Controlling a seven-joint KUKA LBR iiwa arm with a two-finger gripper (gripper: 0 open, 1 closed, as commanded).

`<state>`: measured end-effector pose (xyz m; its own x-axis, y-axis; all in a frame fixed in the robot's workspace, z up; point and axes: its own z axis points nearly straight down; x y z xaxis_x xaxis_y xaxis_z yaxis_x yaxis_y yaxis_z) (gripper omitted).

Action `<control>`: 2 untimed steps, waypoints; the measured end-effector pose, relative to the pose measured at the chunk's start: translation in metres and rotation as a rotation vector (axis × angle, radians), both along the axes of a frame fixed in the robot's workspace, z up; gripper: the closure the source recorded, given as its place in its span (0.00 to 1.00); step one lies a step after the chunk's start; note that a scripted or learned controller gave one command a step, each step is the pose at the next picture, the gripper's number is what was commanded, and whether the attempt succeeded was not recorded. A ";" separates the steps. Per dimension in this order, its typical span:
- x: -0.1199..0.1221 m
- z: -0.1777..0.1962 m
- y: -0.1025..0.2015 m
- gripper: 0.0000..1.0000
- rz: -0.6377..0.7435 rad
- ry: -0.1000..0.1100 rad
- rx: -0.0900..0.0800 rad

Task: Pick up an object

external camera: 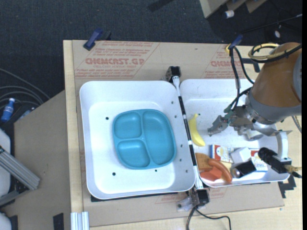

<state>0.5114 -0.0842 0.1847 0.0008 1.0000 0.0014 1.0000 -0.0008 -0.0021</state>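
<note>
Counter (48, 143) carries two white bins side by side. Left bin (96, 104): blue divided plate (144, 138) in centre. Right bin (206, 92): banana (195, 132) along left wall, orange bowl (216, 172) in near-left corner, red-white box (221, 152) touching bowl. End effector (217, 126) over right bin, near banana, apart from it. Open or closed: cannot tell. Nothing seen gripped.

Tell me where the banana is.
In the camera view, the banana lies in the right bin against its left wall, left of the gripper.
</note>
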 end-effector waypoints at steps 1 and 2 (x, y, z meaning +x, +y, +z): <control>-0.017 -0.098 -0.022 0.00 0.001 -0.009 -0.003; -0.016 -0.086 -0.022 1.00 0.000 -0.015 -0.004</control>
<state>0.4957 -0.1063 0.0986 0.0006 1.0000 -0.0026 0.9999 -0.0005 0.0129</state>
